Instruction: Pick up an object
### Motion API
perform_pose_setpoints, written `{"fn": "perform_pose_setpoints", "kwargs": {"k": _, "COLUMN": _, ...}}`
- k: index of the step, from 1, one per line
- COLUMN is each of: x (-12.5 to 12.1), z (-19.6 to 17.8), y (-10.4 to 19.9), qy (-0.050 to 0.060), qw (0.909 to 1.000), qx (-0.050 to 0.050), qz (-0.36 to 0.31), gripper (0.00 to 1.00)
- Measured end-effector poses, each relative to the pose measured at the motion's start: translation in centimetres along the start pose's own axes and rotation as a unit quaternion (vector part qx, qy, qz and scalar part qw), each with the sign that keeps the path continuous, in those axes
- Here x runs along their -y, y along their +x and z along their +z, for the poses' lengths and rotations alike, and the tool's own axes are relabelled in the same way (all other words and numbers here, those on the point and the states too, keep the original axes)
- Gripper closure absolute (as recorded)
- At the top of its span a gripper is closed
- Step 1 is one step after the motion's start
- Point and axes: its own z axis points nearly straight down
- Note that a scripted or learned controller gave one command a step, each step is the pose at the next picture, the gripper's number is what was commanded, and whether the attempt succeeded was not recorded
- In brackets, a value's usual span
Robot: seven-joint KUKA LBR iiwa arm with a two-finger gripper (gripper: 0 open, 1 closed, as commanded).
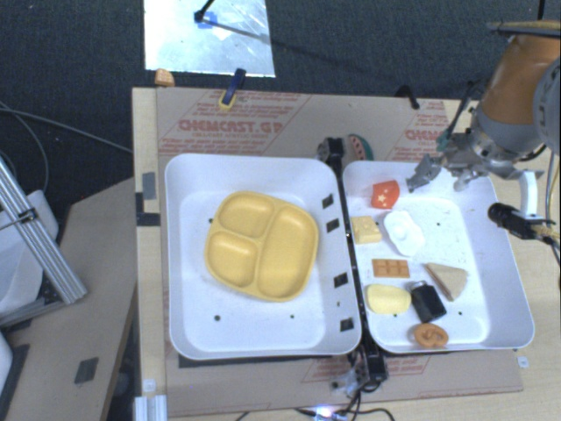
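The right bin [491, 261] holds several small food toys. A red piece [385, 194] lies at the far left, with a pale yellow block [365, 230] and a white piece [403, 231] just in front of it. Nearer the front lie a brown waffle [390, 268], a tan bread wedge [449, 280], a yellow piece [388, 300], a black block [428, 303] and a brown ring [429, 335]. My gripper [441, 179] hangs over the bin's far edge, right of the red piece, open and holding nothing.
The left bin [188, 235] holds a yellow divided plate [261, 245]. A ridge with black clips [343, 244] separates the two bins. Behind the bins, a blue-and-yellow tool [232, 89] lies on the cardboard next to a shiny sheet [209, 24].
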Motion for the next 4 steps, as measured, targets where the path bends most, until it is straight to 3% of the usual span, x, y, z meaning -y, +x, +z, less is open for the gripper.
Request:
{"fn": "perform_pose_setpoints", "kwargs": {"k": 1, "x": 6.6, "z": 8.4, "y": -0.6, "qy": 0.006, "qw": 1.0000, "qx": -0.001, "qz": 0.002, "gripper": 0.00}}
{"fn": "perform_pose_setpoints", "kwargs": {"k": 2, "x": 11.2, "z": 10.5, "y": -6.6, "qy": 0.002, "qw": 1.0000, "qx": 0.000, "qz": 0.004, "gripper": 0.00}}
{"fn": "perform_pose_setpoints", "kwargs": {"k": 3, "x": 10.8, "z": 9.3, "y": -6.3, "qy": -0.002, "qw": 1.0000, "qx": 0.000, "qz": 0.001, "gripper": 1.00}}
{"fn": "perform_pose_setpoints", "kwargs": {"k": 4, "x": 15.7, "z": 10.5, "y": -2.2, "qy": 0.002, "qw": 1.0000, "qx": -0.001, "qz": 0.001, "gripper": 1.00}}
